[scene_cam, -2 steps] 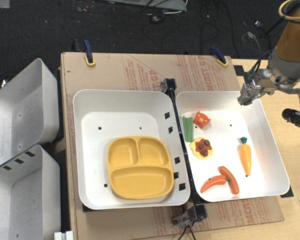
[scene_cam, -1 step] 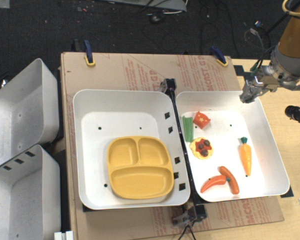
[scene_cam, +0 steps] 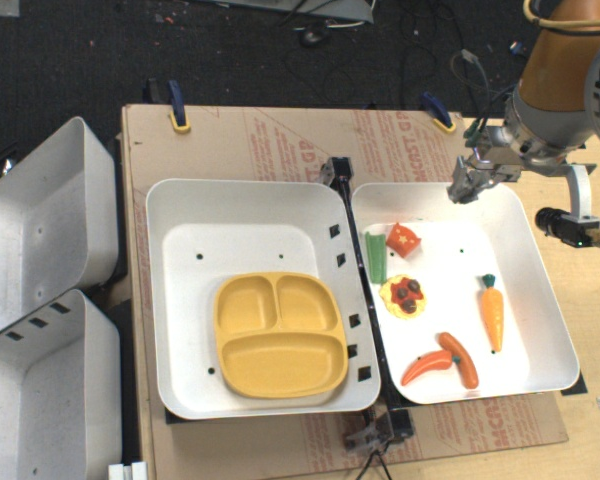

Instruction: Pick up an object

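A: What lies in the right bin?
B: Near the front edge a red chili and a sausage; farther back a carrot.
A: And the gripper?
B: Above the bin's back edge; its state I cannot tell.

Position: one fixed camera above the bench
Facing: downward at a slant toward the two white bins
Nearness: far enough to hold both bins whole, with dark floor beyond them
Arm entry: grey arm reaches in from the bins' right
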`<state>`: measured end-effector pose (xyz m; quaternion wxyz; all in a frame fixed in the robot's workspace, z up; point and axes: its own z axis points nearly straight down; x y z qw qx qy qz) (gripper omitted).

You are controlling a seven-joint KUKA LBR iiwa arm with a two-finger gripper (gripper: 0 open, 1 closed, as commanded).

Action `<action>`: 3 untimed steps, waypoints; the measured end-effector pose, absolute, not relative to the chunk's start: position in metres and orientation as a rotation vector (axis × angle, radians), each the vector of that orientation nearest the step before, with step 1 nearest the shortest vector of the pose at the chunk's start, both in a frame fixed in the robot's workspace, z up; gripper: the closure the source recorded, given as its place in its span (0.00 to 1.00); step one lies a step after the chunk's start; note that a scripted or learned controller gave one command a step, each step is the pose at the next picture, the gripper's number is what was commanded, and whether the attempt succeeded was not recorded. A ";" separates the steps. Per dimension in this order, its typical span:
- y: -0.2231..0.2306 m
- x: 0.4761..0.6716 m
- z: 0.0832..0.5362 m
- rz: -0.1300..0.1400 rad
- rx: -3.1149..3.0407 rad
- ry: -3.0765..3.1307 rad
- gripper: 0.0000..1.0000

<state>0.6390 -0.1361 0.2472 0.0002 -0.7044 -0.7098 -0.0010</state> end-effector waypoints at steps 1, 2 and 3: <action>-0.082 0.633 0.255 -0.002 -2.213 -2.229 1.00; -0.030 0.630 0.259 -0.002 -2.212 -2.229 1.00; 0.026 0.616 0.244 0.002 -2.212 -2.227 1.00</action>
